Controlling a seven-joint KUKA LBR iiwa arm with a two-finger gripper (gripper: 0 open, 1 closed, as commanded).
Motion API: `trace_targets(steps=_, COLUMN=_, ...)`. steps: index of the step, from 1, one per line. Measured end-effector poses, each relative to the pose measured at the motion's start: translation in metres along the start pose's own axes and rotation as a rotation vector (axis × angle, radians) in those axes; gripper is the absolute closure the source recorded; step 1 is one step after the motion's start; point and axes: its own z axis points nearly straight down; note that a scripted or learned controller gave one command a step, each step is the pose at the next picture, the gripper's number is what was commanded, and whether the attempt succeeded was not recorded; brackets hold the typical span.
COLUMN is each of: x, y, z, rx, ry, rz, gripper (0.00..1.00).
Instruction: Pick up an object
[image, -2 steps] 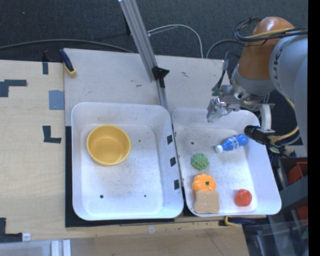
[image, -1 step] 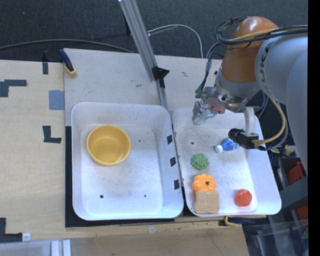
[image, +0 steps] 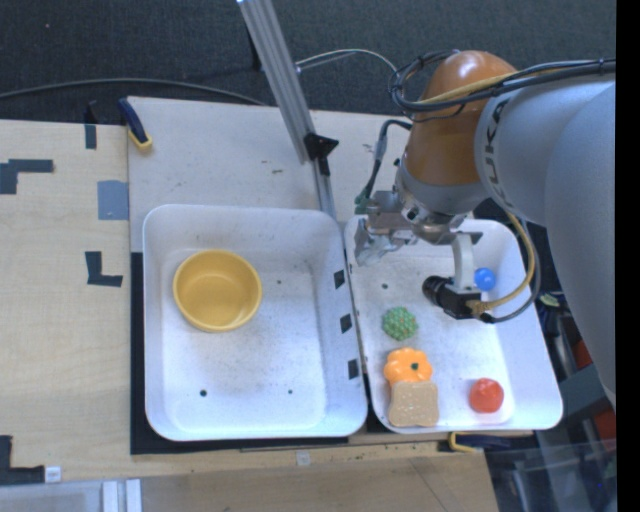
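Two shallow white bins sit on the counter: the left bin holds a yellow plastic bowl; the right bin holds a green knobbly ball, orange pepper, tan bread slice, red ball, blue ball; the tool, grip state indiscernible, hovers at its upper left

Partial letters "UK" on the grey arm, otherwise nothing legible.

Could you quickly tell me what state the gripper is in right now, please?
Gripper: over the upper left corner of the right bin; open or shut cannot be told, and nothing is seen held.
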Motion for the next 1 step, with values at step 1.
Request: trace_targets(steps=1, x=0.059, y=-0.0102, z=-0.0107, rx=-0.003, ry=0.001, rz=-0.003, gripper=1.0)
